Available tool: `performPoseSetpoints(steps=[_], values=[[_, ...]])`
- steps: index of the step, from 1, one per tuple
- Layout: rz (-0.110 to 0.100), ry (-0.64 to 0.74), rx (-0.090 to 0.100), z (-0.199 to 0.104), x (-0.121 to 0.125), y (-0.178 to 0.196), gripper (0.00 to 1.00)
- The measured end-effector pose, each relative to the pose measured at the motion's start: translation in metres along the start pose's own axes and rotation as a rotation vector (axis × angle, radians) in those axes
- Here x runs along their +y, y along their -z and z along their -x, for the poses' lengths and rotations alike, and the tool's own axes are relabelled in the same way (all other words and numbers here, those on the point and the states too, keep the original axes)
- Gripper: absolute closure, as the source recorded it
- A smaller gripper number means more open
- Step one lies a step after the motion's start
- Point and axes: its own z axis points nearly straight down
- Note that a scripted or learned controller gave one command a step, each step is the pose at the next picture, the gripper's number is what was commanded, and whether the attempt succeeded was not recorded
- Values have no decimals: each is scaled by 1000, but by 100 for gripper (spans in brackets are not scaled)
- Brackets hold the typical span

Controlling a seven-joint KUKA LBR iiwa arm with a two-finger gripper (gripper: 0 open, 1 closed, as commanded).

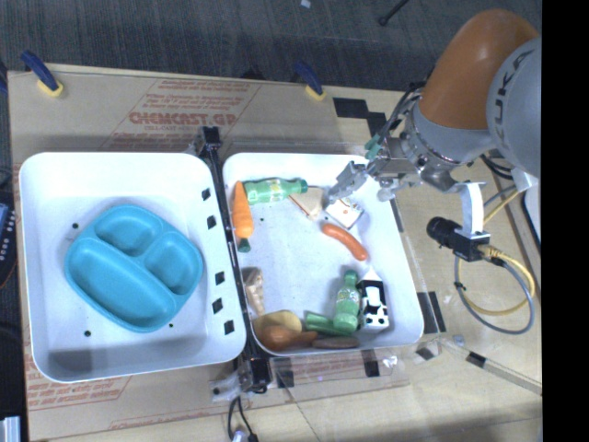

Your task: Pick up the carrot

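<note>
The carrot (241,213) is orange with a green stem end. It lies lengthwise against the left wall of the right bin (398,247), near the back. My gripper (344,185) hangs over the back right part of the same bin, well to the right of the carrot and apart from it. It sits just above a white and orange wedge-shaped item (342,213). Nothing shows between the gripper and the carrot except a green bottle (274,190) lying on its side.
The right bin also holds a red sausage (344,240), an upright green bottle (346,306), a cow-patterned carton (372,303) and brown food pieces (281,328) at the front. A blue divided plate (134,265) lies in the left bin (37,247).
</note>
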Motion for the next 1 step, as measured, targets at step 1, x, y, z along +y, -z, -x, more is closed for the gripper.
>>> performPoseSetpoints(steps=[1], values=[[-11,76,1,-31,-23,-119,0]])
